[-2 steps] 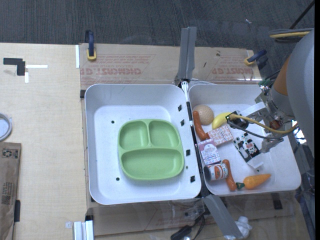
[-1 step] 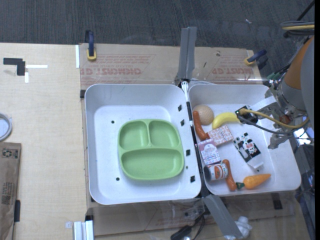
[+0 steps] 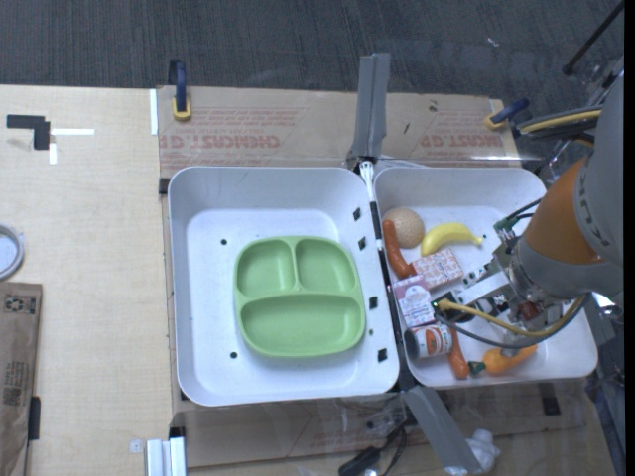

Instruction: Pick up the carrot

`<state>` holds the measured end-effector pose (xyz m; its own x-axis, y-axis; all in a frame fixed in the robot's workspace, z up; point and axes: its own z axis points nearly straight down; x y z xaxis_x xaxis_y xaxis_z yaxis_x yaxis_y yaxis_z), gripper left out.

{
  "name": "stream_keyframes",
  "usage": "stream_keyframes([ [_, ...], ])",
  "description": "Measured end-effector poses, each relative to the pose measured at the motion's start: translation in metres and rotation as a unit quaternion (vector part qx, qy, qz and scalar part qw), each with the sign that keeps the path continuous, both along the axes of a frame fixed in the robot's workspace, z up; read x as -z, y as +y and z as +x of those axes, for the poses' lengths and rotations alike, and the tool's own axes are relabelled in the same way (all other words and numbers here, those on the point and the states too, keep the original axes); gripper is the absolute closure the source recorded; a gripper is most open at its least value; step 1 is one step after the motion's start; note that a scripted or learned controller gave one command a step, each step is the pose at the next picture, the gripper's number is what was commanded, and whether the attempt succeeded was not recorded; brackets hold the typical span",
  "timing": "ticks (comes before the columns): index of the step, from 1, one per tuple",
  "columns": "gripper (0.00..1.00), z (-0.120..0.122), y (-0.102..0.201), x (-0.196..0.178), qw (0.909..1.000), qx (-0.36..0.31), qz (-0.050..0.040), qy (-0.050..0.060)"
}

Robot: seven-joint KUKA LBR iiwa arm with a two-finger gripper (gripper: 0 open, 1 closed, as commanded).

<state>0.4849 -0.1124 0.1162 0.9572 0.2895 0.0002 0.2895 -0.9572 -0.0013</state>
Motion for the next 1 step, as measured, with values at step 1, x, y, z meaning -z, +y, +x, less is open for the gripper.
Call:
stream_keyframes([
  [1, 0.0, 0.0128, -0.0428, 0.0259, 0.9991, 0.042, -0.0003, 0.003],
])
